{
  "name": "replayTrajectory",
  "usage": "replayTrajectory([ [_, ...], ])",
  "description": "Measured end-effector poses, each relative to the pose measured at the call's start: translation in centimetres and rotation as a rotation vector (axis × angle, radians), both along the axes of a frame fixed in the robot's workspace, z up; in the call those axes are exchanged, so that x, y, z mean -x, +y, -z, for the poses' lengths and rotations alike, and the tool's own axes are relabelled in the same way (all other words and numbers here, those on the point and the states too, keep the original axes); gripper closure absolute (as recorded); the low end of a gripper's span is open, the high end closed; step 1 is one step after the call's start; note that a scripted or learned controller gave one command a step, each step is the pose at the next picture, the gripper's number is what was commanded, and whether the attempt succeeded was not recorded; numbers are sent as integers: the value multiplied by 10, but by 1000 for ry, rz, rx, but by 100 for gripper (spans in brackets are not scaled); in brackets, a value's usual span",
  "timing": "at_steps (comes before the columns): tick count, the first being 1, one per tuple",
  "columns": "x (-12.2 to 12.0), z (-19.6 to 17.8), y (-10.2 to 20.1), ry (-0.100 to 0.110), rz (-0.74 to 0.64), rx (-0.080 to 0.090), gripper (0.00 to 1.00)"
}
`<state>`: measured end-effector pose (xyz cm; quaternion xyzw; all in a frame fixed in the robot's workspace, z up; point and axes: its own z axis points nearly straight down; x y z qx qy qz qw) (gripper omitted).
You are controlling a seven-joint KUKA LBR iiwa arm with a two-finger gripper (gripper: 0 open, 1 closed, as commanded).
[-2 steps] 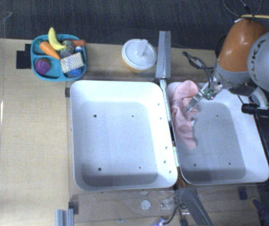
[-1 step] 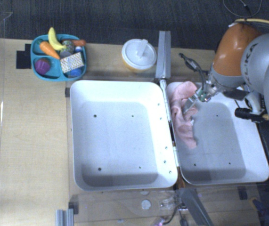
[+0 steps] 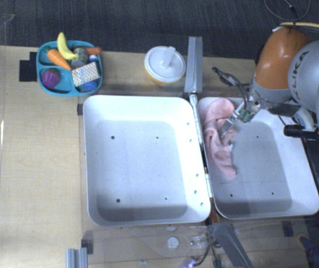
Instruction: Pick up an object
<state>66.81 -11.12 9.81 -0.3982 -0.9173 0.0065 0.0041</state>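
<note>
Two bins [image 3: 142, 216] sit side by side; the right one holds a pink cloth [image 3: 218, 144] bunched against its left wall. Gripper [image 3: 228, 128] is at the cloth's upper edge; I cannot tell its state. Risk, as judged: a shallow pinch on loose fabric slips free on lifting, or drags the cloth against the wall. Beyond lie a cup [image 3: 165, 65] and toy tray [image 3: 70, 68].

The grey arm [image 3: 315, 71] comes in from the right side, and its orange band [image 3: 276, 60] sits just above the wrist. From there the wrist slopes down and to the left. At its end is the claw [image 3: 230, 128] — it is low and points down-left. How the claw's tips stand is too small to tell.
</note>
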Motion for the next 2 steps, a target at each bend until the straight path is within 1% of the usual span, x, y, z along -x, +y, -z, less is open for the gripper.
replayTrajectory([
  [1, -5, -8, 2, -28, -5, 4, 100],
  [2, 5, -87, 54, -21, -95, -9, 100],
])
